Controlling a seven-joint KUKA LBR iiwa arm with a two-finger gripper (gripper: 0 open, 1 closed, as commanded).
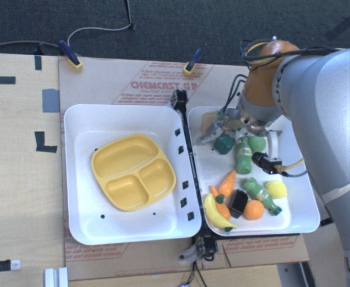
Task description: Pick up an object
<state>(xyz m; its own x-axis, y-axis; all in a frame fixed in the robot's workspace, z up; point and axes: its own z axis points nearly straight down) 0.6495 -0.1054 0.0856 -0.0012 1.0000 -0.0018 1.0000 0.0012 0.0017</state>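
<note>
Jaws (pixel 218 130) over right bin (pixel 294 220); cardboard-covered bench (pixel 127 88), dark carpet (pixel 163 5).

A cardboard sheet (pixel 103 91) with red print covers the bench beneath two shallow white bins; the left bin (pixel 79 178) sits at about 9 o'clock from the right bin (pixel 303 220), their inner walls touching along a black strip (pixel 185 154). Inside the left bin a yellow divided tray (pixel 133 171) lies tilted, near the centre. Two yellow-and-blue clamps (pixel 70 54) grip the cardboard's far edge at roughly 11 and 12 o'clock. A thin cable (pixel 106 27) trails over dark carpet (pixel 192 11) beyond, and pale wood with what seem to be tape marks (pixel 43 141) shows at 9 o'clock
</note>
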